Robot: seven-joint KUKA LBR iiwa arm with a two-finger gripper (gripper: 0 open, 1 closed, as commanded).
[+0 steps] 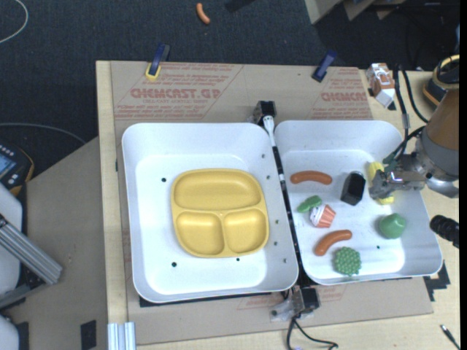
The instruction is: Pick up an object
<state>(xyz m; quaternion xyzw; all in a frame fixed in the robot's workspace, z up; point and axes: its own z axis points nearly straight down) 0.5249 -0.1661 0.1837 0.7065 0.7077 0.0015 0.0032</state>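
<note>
Over the right bin's (419,246) far edge the tool (384,187) hangs low beside a yellow object (376,170), its grip too blurred to judge, perhaps touching it, with the black block (353,188) just left.

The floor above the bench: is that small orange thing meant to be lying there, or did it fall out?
It looks out of place. A small orange sausage-shaped piece lies on the dark carpet beyond the bench, resembling the two toy sausages in the right bin. How it got there cannot be told.
</note>
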